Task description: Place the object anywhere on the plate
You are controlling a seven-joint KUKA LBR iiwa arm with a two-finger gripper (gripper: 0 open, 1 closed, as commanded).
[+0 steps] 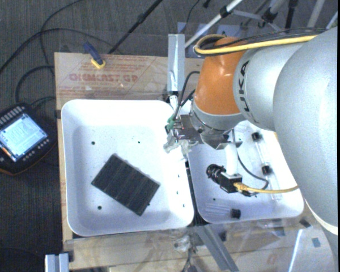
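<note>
A dark ribbed square plate (125,184) lies flat in the left bin (79,123), toward its front middle. My gripper (175,139) hangs over the ridge where the two bins meet, up and to the right of the plate and well apart from it. The wrist and the orange band (218,86) hide most of it from above. A small pale and greenish bit (170,127) shows at the gripper's left side; I cannot tell whether it is an object or part of the tool.
The arm's grey body covers much of the right bin (255,208). A small black piece (235,213) lies near that bin's front. A black fitting with a yellow cable (224,177) hangs under the wrist. A teach pendant (18,136) sits left of the bench.
</note>
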